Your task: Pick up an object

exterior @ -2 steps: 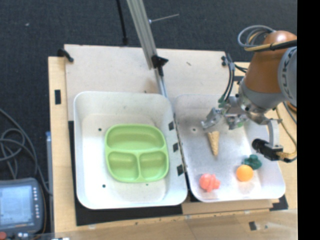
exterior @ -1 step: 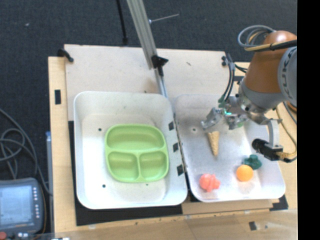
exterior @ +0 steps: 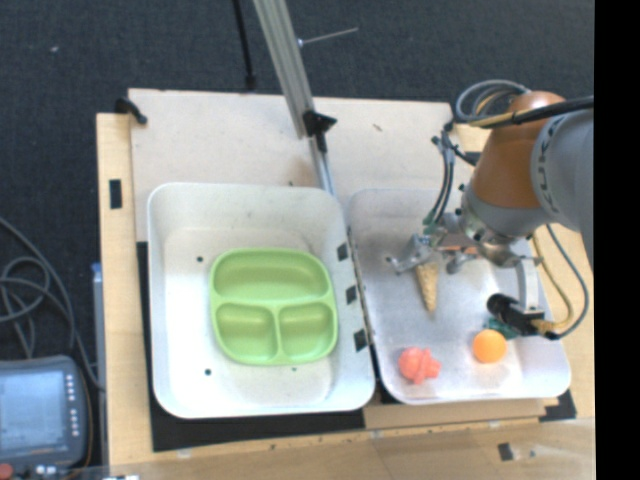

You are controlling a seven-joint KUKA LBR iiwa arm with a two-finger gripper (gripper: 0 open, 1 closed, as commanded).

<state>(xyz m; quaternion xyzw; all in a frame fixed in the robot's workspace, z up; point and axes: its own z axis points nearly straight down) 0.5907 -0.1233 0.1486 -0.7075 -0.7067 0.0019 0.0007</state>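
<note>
In the right bin [exterior: 380, 218] a tan cone [exterior: 429, 288] lies on the floor, wide end toward the back, tip toward the front. My gripper [exterior: 432, 259] hangs right over the cone's wide end, its fingers [exterior: 402, 263] spread open to either side; nothing is held between them. An orange ball [exterior: 489, 346] rests at the front right of the bin. A red lumpy fruit [exterior: 420, 365] sits at the front middle. A small green thing [exterior: 497, 325] peeks out under a black part of the arm.
The left bin [exterior: 165, 218] holds a green divided plate [exterior: 272, 305]. A slanted metal pole [exterior: 285, 53] rises from between the bins at the back. The grey arm with its orange band [exterior: 510, 168] covers the right bin's back right.
</note>
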